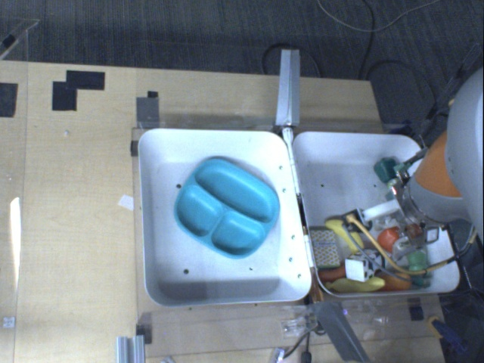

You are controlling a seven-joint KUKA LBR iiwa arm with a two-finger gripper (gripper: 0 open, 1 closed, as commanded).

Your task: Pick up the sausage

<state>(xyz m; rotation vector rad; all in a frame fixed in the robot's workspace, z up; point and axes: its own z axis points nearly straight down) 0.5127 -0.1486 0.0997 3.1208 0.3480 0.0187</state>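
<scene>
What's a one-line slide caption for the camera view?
KUKA arm reaching from the right over the cluttered right bin; blue divided plate in the left bin.

No text, label or number can be read.

Blue divided plate point(227, 206) lies in the left bin point(155, 225); clutter fills right bin point(333, 169).

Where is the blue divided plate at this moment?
The blue divided plate lies in the middle of the left bin, tilted, left of the wall between the two bins; the pile of toy food is in the right bin.
</scene>
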